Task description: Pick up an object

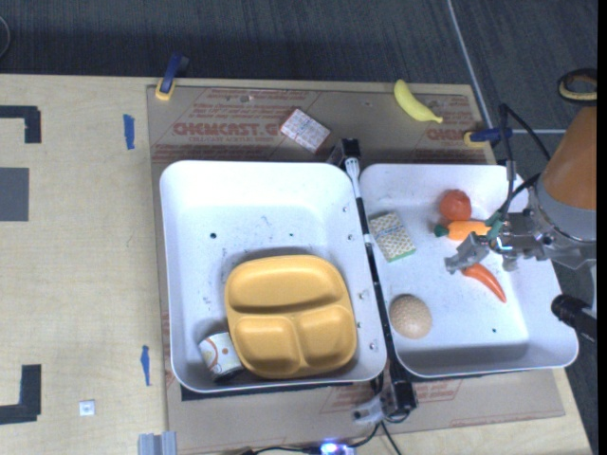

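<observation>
A yellow tray was seen in the left bin; "CHEMCAST" was read at twelve o'clock. The gripper was spread above an orange carrot.

Floor: dark grey carpet across top of view, faint weave
Cable: thin pale line, runs at a slant over carpet top right
Bench: light wood top, fills left & bottom
Black marks: bracket shapes on bench, left edge, upper & lower
Grey patch: dark square, left edge betw brackets
Blue tape: short strips on bench, upper & lower left
Cardboard: brown sheet w/ red print, lies on bench
Light: even, soft, no hard shadows
</observation>
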Available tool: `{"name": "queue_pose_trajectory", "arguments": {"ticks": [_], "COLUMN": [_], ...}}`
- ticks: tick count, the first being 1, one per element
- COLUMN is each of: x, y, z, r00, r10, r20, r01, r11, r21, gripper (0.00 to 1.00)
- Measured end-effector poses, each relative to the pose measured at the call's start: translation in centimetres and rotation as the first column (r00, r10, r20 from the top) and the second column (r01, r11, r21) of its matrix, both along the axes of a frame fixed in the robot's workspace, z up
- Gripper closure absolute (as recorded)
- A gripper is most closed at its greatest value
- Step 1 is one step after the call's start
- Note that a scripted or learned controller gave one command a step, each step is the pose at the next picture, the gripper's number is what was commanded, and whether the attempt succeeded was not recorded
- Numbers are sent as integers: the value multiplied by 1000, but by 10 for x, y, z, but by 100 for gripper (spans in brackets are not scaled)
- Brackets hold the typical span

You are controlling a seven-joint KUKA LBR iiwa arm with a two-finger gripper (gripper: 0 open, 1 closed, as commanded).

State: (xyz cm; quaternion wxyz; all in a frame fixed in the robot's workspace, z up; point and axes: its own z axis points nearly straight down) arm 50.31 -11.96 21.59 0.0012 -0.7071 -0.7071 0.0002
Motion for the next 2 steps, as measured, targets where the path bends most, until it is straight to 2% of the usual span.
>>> {"name": "queue_pose_trajectory", "arguments": {"ticks": [1,2], "x": [28,13], "y": [-16,22], "z": [-130,-130], "r00": [1000,1000], "r10": [0,0], "r20": [8,3], "r01": [0,0], "r11": [1000,1000], "r21": [-3,0], "gripper": [0,0]}}
